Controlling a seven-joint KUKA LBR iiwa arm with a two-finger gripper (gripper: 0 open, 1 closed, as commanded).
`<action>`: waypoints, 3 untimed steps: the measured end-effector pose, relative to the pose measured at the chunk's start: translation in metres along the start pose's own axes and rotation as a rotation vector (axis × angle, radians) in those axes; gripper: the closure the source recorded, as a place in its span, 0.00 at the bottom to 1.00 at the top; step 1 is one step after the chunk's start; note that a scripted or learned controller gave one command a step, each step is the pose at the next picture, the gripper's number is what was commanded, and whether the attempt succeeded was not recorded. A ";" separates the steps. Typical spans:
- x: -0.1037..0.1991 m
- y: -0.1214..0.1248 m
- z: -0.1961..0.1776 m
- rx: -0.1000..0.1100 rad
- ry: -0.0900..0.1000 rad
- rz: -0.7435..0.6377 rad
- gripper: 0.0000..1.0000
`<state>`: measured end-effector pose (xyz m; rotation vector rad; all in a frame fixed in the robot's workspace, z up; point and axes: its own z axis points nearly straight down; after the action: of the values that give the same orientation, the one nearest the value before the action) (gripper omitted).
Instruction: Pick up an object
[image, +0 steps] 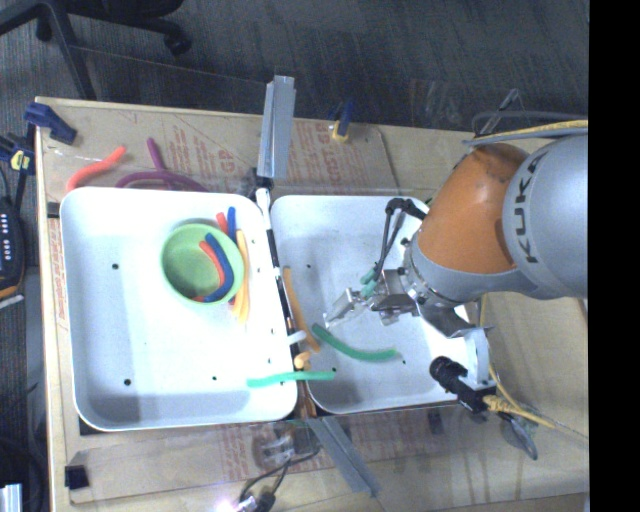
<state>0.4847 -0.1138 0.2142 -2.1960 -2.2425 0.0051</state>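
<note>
The arm reaches in from the right and hangs low over the right bin (330, 215), its hand (352, 303) set near the middle of that bin's floor. Whether the hand is open or closed I cannot tell; its tip is a small tangle of metal against white plastic, and nothing is visibly caught in it.

The likeliest thing to be picked is the dark green curved strip (352, 346), which lies flat on the floor of the right bin, just beside the hand on the side toward the bin's front edge. It lies loose, so a descent from above should suit it. A thin brown stick (298, 315) lies along the right bin's left wall, too tight against the wall for an easy grasp.

A light green straw (290, 378) bridges the front corners where the two bins meet, resting across both rims rather than inside either.

In the left bin (100, 320) a green bowl (197, 263) sits toward the back right corner and holds several coloured straws, which keeps them bunched. More straws, orange and purple, lie on the tabletop (180, 130) behind the left bin.
</note>
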 end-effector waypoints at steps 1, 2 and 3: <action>-0.071 -0.010 0.100 0.000 0.002 -0.173 0.00; -0.071 -0.009 0.090 0.001 0.001 -0.181 1.00; -0.026 0.013 -0.018 -0.004 0.000 -0.136 1.00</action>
<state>0.4981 -0.1399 0.2322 -2.0398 -2.3886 0.0002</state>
